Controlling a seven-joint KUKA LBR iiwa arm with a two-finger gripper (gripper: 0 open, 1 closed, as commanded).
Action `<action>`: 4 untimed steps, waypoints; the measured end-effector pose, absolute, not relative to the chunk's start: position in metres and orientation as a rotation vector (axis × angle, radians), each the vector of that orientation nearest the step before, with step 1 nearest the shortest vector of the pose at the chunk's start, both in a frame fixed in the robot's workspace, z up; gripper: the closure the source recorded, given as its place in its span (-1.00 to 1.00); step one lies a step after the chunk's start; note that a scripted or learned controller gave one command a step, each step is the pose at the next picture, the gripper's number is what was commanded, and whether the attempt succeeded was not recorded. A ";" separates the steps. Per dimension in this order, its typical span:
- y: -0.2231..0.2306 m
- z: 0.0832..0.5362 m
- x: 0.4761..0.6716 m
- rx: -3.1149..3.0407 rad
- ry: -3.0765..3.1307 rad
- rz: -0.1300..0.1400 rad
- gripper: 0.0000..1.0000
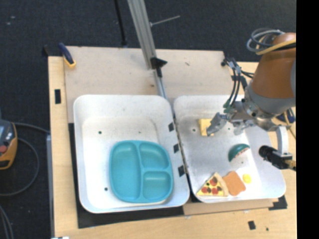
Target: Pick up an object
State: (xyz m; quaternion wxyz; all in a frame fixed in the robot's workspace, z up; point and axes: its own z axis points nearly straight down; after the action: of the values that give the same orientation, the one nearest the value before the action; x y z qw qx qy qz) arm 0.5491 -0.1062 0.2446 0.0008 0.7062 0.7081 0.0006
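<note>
Camera view from above has the yellow block (203, 127) lying in the far left part of the right bin (199, 156), close to that bin's left wall. The gripper (227, 127) hangs just to the right of it, low over the bin floor. Its fingers (215, 124) stand apart with nothing between them, and the left one overlaps the block's right edge; whether it touches the block I cannot tell. The grey arm (271, 81) with its orange band reaches in from the right above the bin's far right corner.

Nearer in the same bin, right of centre, lies a small green domed piece (238, 152), apart from the block. Along the near edge sit three toys close together: a pizza slice (211, 185) with red dots, an orange piece (233, 182) just right of it and touching it, and a small yellow piece (246, 179) just right of that.

The left bin (82, 113) stands side by side with the right one, their walls meeting in the middle. It holds a teal divided plate (141, 171) with three compartments, lying flat in its near right part.

Both bins rest on the pale tabletop (109, 73). A metal rail (142, 26) slants from the far side down toward the gap between the bins. A blue and yellow clamp (66, 55) sits at the far left corner of the tabletop.
</note>
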 end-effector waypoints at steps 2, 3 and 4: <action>-0.108 0.124 0.548 2.224 2.224 -0.005 -1.00; -0.109 0.100 0.549 2.223 2.219 -0.001 -1.00; -0.110 0.113 0.551 2.226 2.212 0.006 1.00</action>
State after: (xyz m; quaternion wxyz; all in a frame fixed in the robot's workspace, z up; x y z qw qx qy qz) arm 0.5506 -0.1096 0.1132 0.0017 0.7093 0.7049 0.0018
